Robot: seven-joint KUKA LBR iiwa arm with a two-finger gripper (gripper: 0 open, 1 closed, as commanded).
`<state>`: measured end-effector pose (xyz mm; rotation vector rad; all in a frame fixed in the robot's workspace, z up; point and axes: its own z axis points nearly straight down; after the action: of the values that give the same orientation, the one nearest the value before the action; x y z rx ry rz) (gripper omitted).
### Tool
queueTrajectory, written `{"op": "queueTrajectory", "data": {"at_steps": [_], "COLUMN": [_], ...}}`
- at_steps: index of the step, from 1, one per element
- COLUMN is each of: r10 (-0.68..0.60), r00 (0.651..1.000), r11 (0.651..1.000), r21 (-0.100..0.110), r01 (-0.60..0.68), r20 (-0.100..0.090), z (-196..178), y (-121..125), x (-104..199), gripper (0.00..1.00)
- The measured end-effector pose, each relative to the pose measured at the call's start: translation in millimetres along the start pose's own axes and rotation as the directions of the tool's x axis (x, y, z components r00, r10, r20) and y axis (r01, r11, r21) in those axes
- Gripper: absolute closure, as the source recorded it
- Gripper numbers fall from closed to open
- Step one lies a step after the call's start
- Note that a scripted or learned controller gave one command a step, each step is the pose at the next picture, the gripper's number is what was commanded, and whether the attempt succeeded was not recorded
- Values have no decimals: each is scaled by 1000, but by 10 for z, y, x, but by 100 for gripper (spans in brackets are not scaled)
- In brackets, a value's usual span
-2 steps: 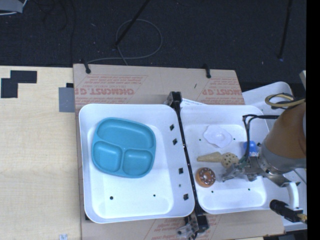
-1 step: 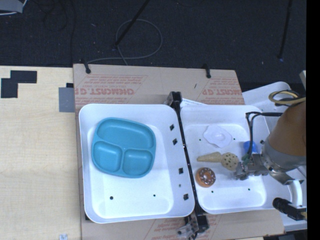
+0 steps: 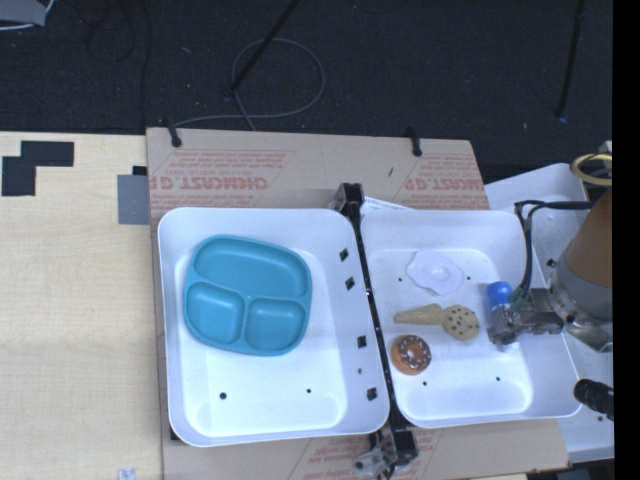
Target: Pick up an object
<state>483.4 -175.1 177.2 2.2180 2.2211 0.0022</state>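
The right bin [image 3: 470, 403] holds several small items. A white, flat, roundish piece [image 3: 436, 271] lies toward the back. In front of it sits a tan cone with a speckled cookie-like end [image 3: 442, 318]. A brown frosted donut [image 3: 410, 353] rests near the bin's left wall. A small blue object [image 3: 498, 293] sits at the right side. My gripper [image 3: 503, 326] is low in the bin, just in front of the blue object and right of the cookie end. The grey arm [image 3: 590, 268] behind it enters from the right.
The left bin [image 3: 260, 398] carries a blue divided plate [image 3: 247, 294] in its back half. A black divider [image 3: 365, 308] separates the two bins. Both stand on cardboard [image 3: 300, 173], and a black cable [image 3: 530, 238] loops over the right bin's rim.
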Motion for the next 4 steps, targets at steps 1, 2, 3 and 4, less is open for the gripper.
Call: {"op": "queueTrajectory", "data": {"at_steps": [1,2,3,4], "r10": [0,1,-3,-3], "r00": [1000,1000,1000,1000], "r11": [1000,1000,1000,1000], "r21": [-1,5,5,7], "r01": [0,-1,3,3], "r20": [0,-2,-3,-4], "z": [-619,-632,-534,-459], "y": [59,57,350,467], "x": [-38,-46,404,886], "gripper": [100,100,100,100]}}
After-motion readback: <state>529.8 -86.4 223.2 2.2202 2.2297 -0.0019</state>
